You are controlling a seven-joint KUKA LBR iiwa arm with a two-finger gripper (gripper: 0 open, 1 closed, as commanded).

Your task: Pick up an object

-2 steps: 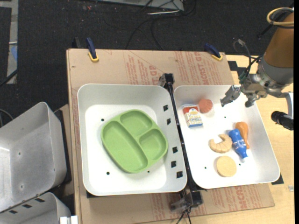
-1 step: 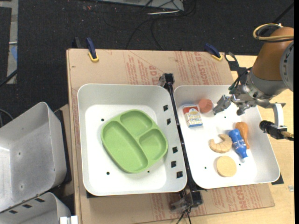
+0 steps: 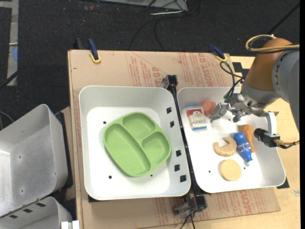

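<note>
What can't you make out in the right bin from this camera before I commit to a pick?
- Gripper: too small and cluttered to tell open from shut, or touching anything.
- Reddish object: partly hidden by the gripper; identity unclear.
- Orange piece: partly covered by the blue bottle.
- Small carton: label too small to read.
- Arm: cut off at the right edge.

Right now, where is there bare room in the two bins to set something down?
Left bin: the green divided plate fills the middle; bare floor runs along the near edge and far corners. Right bin: a free patch between the small carton and the round cookie, along the divider. Its far right is crowded by the croissant, blue bottle, carrot and gripper.
</note>
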